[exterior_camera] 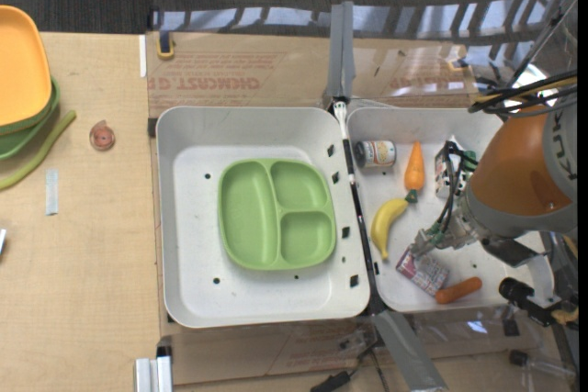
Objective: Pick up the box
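While the two-finger gripper (428, 240) hangs just above the small flat pink-and-white box (422, 272) — jaw state unclear — the yellow banana (386, 226) beside it could get nudged.

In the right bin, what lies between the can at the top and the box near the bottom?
In the camera view, the banana lies between the can and the box, curving down the right bin's left side.
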### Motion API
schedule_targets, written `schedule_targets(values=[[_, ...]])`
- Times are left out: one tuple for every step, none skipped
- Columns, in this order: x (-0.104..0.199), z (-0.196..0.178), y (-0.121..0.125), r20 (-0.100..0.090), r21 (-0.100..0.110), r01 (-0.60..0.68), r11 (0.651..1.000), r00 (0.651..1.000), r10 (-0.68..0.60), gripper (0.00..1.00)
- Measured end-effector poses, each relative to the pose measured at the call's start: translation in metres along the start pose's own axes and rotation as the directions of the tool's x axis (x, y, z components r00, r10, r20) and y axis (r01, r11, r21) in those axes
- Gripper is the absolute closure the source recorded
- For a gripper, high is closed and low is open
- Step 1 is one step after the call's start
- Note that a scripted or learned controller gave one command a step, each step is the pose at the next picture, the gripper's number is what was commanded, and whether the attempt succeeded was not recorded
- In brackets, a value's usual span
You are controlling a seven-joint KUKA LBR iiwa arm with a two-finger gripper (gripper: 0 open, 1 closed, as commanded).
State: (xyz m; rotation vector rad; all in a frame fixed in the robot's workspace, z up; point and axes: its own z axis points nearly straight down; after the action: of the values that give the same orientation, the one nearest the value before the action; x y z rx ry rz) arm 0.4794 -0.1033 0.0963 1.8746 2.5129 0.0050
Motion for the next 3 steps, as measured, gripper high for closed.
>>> schedule_targets(values=[[-0.003,0.000,0.000,0.001,-0.004,-0.044,0.999,0.999,0.044,1.00],[-0.004,0.000,0.000,0.003,-0.004,-0.047,0.999,0.999,0.047,0.00],[0.003,-0.014,-0.001,-0.002,0.007,-0.124,0.992,0.992,0.124,0.00]])
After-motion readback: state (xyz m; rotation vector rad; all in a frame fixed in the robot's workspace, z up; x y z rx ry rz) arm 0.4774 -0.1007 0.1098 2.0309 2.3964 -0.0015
